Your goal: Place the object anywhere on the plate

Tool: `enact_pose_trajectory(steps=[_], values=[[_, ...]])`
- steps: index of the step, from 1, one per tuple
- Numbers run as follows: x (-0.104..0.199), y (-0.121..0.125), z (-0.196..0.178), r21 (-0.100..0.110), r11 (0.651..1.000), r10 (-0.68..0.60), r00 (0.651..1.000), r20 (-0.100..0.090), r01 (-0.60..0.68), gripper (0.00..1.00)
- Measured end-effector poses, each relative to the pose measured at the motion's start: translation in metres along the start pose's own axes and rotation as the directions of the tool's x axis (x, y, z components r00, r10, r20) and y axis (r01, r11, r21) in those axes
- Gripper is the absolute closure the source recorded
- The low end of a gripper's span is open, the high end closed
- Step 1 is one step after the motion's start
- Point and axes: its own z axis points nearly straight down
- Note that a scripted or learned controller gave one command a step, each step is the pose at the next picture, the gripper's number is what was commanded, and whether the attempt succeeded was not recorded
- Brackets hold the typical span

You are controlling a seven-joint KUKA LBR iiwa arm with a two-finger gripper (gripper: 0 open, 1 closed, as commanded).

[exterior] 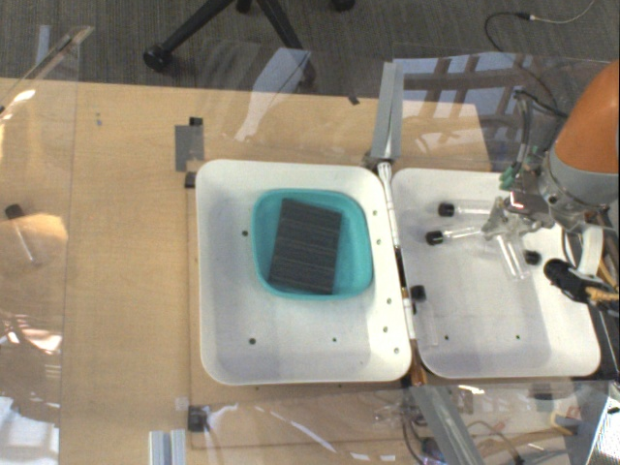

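Wooden bench, two white bins; gripper (pixel 475 231) spread wide, holding nothing, dark block (pixel 306 247) already on the teal plate (pixel 360 250) well left of it; a careless sweep could knock it off.

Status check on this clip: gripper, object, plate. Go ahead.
Gripper over the right bin, fingers spread, nothing between them. Dark ridged block lies flat on the teal plate in the left bin. Nothing in the way.

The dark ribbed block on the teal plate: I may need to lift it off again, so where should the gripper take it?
Probably across the dark ribbed block's two long edges, coming straight down. It lies flat on the teal plate, long axis running up the view, slightly tilted.
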Motion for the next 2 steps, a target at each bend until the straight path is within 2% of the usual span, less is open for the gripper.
enact_pose_trajectory(steps=[1,2], values=[[0.0453,-0.0574,0.0944,0.003,0.997,-0.083,0.997,-0.002,0.083,1.00],[0.0436,-0.0570,0.0937,0.002,0.997,-0.080,0.997,0.000,0.080,0.00]])
